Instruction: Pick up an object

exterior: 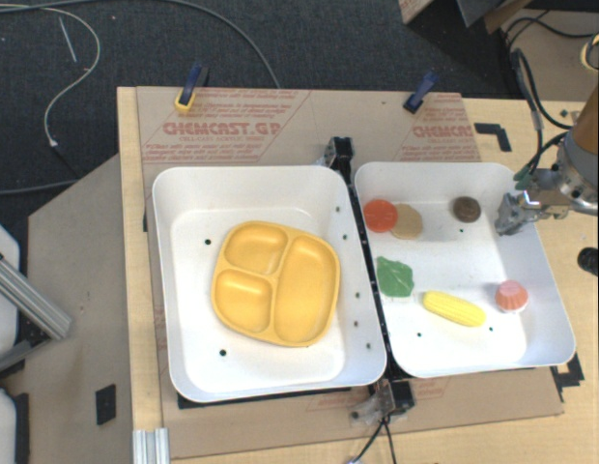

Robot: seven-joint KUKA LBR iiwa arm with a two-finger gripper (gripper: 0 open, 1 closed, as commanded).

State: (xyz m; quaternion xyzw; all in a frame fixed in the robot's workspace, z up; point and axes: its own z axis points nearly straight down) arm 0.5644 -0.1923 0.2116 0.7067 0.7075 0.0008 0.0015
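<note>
Gripper (pixel 512 213) over right bin (pixel 546 341) far rim, fingers possibly apart, corn (pixel 454 308) centred

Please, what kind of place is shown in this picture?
Probably a robotics lab workbench, not a kitchen. Two white bins sit on a clamped board, one holding a yellow divided plate, the other toy food such as a corn cob. Loose cables lie on dark carpet.

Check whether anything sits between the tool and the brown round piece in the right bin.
Nothing visible does. The tool hangs at the right bin's right rim, and the brown round piece lies just to its left in the picture, with bare white floor between them.
</note>
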